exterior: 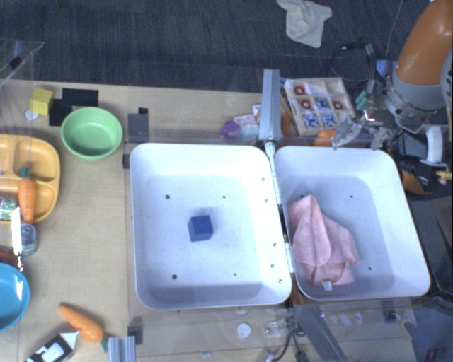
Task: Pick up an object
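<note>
A small blue cube [200,227] lies near the middle of the left white bin [152,184]. A crumpled pink cloth [322,242] rests in the right white bin [396,212], toward its left and front side. My gripper [361,136] hangs over the far rim of the right bin, below the grey wrist and orange band [423,42] at the upper right. It is open, with nothing between its fingers. It is well apart from the cloth and far from the cube.
A green bowl [91,132], a yellow divided tray [28,177], a blue dish [10,297] and toy carrots [83,323] sit on the bench to the left of the bins. Behind the bins lie a patterned box [315,104] and a white rag [306,20].
</note>
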`<state>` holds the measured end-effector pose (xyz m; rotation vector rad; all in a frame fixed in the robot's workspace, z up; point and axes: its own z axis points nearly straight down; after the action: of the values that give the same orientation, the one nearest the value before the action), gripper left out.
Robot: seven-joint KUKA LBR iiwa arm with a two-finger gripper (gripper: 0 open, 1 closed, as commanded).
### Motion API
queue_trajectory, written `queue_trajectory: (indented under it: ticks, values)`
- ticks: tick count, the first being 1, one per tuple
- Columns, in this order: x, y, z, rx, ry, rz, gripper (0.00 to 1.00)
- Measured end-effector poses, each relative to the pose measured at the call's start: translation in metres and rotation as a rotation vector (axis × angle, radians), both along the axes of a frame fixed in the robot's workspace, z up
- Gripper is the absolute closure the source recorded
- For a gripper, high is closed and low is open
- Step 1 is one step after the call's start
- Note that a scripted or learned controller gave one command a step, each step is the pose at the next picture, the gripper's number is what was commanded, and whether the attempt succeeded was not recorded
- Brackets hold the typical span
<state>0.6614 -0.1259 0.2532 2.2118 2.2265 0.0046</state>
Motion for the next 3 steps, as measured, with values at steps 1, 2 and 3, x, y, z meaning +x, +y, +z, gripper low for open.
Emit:
queue_trajectory:
  ticks: [1, 2, 3]
  values:
    - [-0.025, 0.002, -0.089, -0.001, 0.000, 0.072, 0.00]
    - [-0.045, 0.033, -0.164, -0.002, -0.008, 0.224, 0.00]
    - [-0.132, 0.008, -0.163, -0.005, -0.010, 0.220, 0.00]
